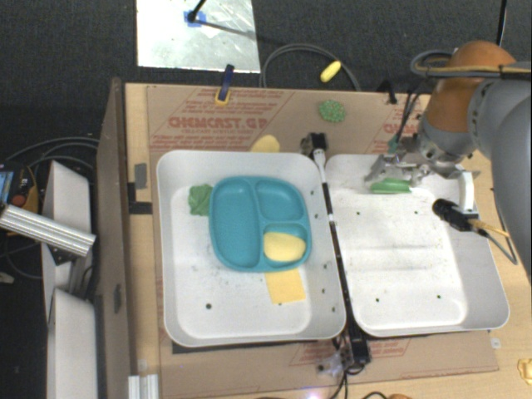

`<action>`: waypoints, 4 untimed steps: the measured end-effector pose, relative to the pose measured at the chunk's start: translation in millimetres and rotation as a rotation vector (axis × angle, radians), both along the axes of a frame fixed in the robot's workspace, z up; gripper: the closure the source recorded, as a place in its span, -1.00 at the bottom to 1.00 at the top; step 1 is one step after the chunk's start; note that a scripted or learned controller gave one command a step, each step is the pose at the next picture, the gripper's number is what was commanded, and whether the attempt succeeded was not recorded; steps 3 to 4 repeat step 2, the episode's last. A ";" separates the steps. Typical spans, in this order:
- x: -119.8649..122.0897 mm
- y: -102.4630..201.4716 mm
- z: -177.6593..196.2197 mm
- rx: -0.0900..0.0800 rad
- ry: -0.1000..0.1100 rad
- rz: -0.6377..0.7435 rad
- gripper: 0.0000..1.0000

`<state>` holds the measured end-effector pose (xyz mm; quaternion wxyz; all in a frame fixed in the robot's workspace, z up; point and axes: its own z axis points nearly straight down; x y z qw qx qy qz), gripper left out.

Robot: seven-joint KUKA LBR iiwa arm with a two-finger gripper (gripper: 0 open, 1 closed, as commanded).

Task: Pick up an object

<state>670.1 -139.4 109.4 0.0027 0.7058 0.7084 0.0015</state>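
At the far left an aluminium rail (46,231) lies slantwise beside a loop of dark cables (50,152), both off the bench. Behind the bench, on the dark carpet (66,40), rests a shiny metal sheet (195,23), and a blue and yellow clip (224,86) sits at the back edge of the cardboard sheet (216,119) with red lettering that lies under the 2 bins. The left bin (179,223) holds a teal plate (237,223) with 3 compartments. A green leafy scrap (199,198) touches the plate's left edge, a yellow lump (283,245) fills its lower right compartment, and a flat yellow slice (286,287) lies on the bin floor just in front of the plate. A pale yellow bit (266,145) peeks over the bin's back rim. Further right, a small yellow cylinder (330,71) lies on the carpet and a round green knob (332,110) on the cardboard, both well apart from the arm. The right bin (399,273) has 1 loose thing, a flat green piece (389,187) near its back wall, with bare floor around it. The gripper (399,173) hangs right at that piece with its fingers apart and clasps nothing. The grey arm (507,131) with its orange band (465,73) reaches in from the right.
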 end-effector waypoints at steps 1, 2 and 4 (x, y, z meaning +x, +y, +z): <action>-19.0 111.3 80.4 0.004 -0.001 0.009 1.00; -74.3 100.1 124.7 0.003 0.005 -0.003 1.00; -74.3 100.1 124.7 0.003 0.005 -0.003 1.00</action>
